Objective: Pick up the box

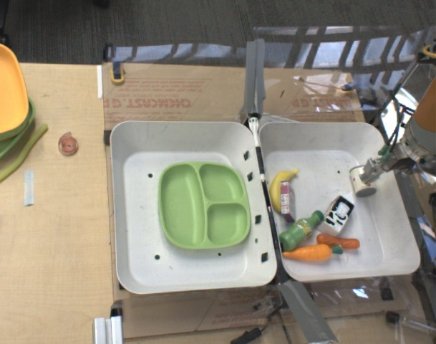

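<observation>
A: How far along is it?

B: Barely begun, I'd judge. The box [338, 213], white with black markings, lies flat on the floor of the right bin [393, 264], near the middle, tilted on a diagonal. Nothing is lifting it.

A: And the gripper?

B: The gripper [364, 179] is over the right side of that bin, near its far-right wall, up and to the right of the box and apart from it. Its pale tip points toward the bin floor. Whether it is spread or closed I cannot tell; nothing visible sits in it.

A: So what is left?

B: By my reading, everything: move over the box, come down, close on it, raise it.

A: What crowds it?

B: A green bottle [301, 228] is just beside the box on its left, and a carrot [308, 253] and a smaller orange piece [339, 243] lie just below. A banana [280, 188] and a dark tube [286, 198] lie farther left. The box's upper right side looks free.

A: The surroundings?

B: The left bin [132, 264] holds a green divided plate [205, 206]. Both bins rest on cardboard [157, 95] on a wooden bench [53, 264]. Stacked plates [6, 106], orange on green, sit at the far left, a small pink thing [69, 144] near them. Dark carpet [203, 9] lies beyond.
</observation>
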`<state>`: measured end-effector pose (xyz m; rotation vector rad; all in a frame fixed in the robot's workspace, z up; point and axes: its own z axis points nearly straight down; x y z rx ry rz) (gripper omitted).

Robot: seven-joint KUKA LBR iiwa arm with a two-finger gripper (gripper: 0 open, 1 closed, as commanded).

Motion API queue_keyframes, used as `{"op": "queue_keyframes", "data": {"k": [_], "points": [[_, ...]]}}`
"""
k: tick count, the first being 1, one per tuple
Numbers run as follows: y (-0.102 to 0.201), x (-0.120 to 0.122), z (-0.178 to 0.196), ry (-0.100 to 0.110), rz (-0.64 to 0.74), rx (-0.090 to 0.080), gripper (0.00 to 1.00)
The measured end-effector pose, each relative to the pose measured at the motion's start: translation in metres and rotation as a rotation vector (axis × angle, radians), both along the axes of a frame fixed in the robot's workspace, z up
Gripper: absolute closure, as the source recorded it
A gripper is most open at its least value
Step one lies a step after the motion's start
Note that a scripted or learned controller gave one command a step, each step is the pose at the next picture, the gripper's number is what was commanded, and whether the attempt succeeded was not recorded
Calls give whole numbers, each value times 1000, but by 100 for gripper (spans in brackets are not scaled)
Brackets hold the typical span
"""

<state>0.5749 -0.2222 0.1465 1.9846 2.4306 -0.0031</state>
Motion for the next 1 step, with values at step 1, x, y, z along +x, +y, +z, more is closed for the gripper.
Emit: {"op": "queue_keyframes", "data": {"k": [1], "points": [[50,30,31,2,-136,2,100]]}}
